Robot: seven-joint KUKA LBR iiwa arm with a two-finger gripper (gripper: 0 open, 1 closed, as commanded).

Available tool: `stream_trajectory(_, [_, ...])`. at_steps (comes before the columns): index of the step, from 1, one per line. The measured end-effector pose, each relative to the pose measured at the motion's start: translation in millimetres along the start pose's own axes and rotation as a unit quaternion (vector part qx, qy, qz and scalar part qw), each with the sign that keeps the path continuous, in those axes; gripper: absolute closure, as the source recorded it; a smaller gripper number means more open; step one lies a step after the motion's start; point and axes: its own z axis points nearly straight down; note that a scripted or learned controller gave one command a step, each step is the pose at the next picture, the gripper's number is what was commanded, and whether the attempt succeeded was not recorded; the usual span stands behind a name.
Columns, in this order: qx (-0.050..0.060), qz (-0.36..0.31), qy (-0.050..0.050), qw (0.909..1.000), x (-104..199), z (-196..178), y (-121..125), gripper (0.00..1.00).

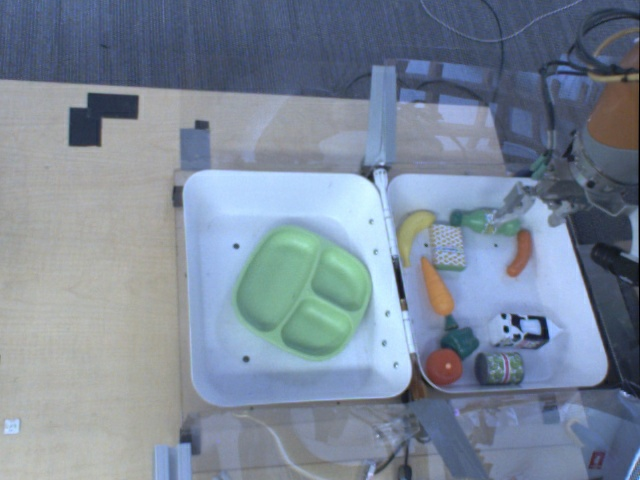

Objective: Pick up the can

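The can [500, 368], green-labelled with grey ends, is seen lying on its side near the right bin's [590, 338] front edge. The gripper [522, 200] is blurred at the far edge; its fingers look spread.

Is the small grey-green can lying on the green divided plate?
No, the small grey-green can lies in the right bin, beside the tomato.

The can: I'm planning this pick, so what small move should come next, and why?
Probably carry the gripper toward the can. It hovers at the right bin's far edge, while the can lies on its side at the near edge beside the tomato.
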Motion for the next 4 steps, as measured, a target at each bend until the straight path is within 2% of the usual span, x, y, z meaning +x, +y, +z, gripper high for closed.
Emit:
stream_trajectory(1, [-0.001,-0.047,-0.001,0.9989,-2,119,26,0.00])
stream_trajectory(2, [0.018,-0.030,0.007,0.9994,-24,125,56,0.00])
stream_trajectory(3, [-0.003,-0.074,-0.001,0.9972,31,30,64,0.00])
stream_trajectory(4, [-0.002,-0.118,-0.001,0.9930,55,121,63,0.00])
